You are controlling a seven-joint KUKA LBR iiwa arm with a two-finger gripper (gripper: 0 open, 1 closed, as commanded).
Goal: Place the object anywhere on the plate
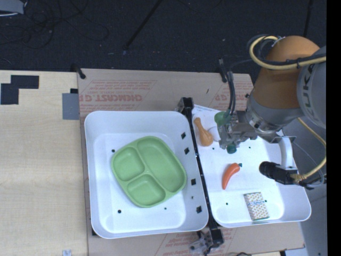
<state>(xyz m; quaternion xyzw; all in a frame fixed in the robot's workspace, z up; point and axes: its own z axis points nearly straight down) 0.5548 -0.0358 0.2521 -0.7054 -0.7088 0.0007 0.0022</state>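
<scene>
- While you watch, your gripper (pixel 230 143) hangs over the far half of the right bin (pixel 298 209), and from this angle you cannot tell how it is set.
- Right bin contents: a tan pear-shaped piece (pixel 203 133) lies just to the gripper's left, close against the divider; an orange carrot-like object (pixel 230 174) with a green tip lies just below the gripper, toward the near side, apart from it; a small patterned square packet (pixel 257 205) sits further toward the near rim, well apart from the gripper.
- Left bin (pixel 101 196): over on the far side of the divider from your gripper sits the green plate (pixel 148 171), three compartments, tilted a little in the bin, nothing resting on it.
- Both bins rest on a brown cardboard sheet (pixel 128 92) with red printed lettering.
- Left of that you see a pale wooden bench surface (pixel 37 169).
- Behind the bins lies a dark floor (pixel 133 20) with cables running across it.
</scene>
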